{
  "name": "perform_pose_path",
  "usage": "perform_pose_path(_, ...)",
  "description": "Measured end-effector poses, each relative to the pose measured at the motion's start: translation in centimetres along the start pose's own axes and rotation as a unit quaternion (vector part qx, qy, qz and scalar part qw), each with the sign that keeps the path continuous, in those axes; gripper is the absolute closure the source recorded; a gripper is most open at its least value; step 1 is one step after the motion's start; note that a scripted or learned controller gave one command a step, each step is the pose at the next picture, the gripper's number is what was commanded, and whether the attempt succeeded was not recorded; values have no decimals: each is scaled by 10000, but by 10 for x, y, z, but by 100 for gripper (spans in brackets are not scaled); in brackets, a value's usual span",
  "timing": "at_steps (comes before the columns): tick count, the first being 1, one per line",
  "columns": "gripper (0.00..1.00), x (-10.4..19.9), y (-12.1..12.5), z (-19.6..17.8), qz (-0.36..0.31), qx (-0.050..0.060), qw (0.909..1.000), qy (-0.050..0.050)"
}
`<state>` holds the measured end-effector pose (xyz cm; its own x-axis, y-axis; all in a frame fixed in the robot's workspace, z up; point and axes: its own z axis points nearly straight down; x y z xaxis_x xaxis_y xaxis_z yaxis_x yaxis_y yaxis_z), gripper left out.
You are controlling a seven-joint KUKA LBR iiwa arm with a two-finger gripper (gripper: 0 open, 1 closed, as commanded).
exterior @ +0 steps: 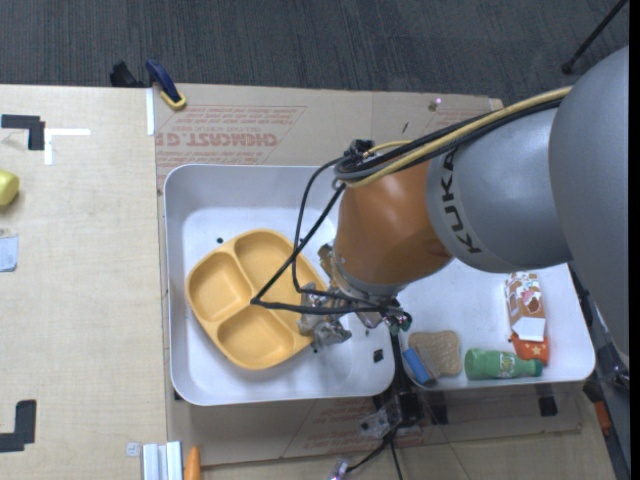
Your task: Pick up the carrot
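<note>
Worktop [80, 298]: pale wood, cardboard under two shallow white plastic bins.
Left bin [240, 183]: holds a yellow three-compartment plastic plate [245, 298].
End effector [325, 330]: low at the plate's right edge, beneath the orange wrist band; grip state cannot be told.
Carrot: cannot be made out.
Right bin [480, 288]: green bottle [502, 364], tan sponge [435, 352], red-and-white packet [526, 318].

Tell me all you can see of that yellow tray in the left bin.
The tray looks like matte yellow-orange plastic, rounded, with raised ridges splitting it into three shallow compartments. All three look bare. It lies flat on the floor of the left bin, turned at an angle to the bin's walls. Black cables from the arm cross over its right side, and the gripper hangs at its lower right edge.
</note>
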<state>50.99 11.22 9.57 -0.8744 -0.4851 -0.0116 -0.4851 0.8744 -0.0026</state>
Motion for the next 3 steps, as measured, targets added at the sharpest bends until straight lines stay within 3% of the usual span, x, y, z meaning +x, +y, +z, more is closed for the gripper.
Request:
perform_pose_path(1, 100, 18, -8, -96, 1729, 2, 9849, 45)
perform_pose_path(2, 100, -31, 52, -4, 1471, -14, 9891, -50)
perform_pose_path(3, 100, -24, 47, -22, 1372, -1, 9905, -8)
